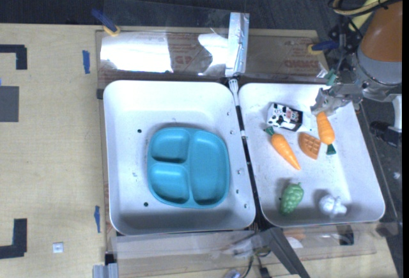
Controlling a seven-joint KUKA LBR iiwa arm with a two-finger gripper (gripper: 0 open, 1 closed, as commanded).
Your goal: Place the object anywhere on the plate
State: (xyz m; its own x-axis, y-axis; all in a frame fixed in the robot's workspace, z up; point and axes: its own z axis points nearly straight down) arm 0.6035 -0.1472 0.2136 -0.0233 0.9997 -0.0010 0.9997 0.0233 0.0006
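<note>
While the metal two-finger gripper (327, 104), its jaw state impossible to tell, hovers above, the small orange toy carrot (325, 128) lies lengthwise, green tip toward the bin's near edge.

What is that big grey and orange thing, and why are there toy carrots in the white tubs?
That is a robot arm, and a computer program moves it. One camera hangs above the bench and looks down at a slant, with the arm reaching in from the right. Its gripper, a claw with two fingers, hovers over the right bin.

That bin holds toys: two carrots, a small black and white toy, an orange waffle-like piece, a green bumpy piece of toy food and a small white thing. The left bin holds a blue divided plate.

The job is to put a toy on that plate. I cannot see anything held.
</note>
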